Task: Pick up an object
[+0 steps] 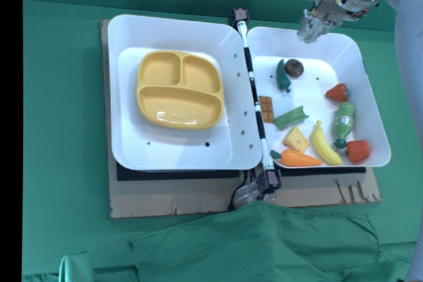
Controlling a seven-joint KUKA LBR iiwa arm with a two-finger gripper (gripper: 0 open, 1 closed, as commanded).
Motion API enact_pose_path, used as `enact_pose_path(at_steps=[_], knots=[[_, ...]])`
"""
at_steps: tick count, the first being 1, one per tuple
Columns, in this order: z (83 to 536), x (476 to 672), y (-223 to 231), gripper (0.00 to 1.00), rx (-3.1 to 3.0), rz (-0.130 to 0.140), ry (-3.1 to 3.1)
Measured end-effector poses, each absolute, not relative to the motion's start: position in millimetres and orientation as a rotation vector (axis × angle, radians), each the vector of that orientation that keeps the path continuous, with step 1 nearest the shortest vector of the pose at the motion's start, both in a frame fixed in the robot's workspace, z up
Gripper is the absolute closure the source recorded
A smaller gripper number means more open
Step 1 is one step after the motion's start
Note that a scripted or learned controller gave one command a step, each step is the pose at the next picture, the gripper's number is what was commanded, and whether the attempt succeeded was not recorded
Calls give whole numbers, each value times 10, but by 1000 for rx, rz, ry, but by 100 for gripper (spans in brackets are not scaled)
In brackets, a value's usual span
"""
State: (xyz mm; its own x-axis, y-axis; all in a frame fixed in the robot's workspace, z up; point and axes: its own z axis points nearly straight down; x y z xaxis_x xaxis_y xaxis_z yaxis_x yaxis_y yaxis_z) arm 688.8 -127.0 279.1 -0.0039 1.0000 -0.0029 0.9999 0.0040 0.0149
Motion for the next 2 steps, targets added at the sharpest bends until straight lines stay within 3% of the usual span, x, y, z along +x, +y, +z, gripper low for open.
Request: enact_pose_path(at_steps=[1,2], knots=[[2636,5997,-1813,100,2234,-6,2209],[3239,6880,-1865,100,2210,11,2211]])
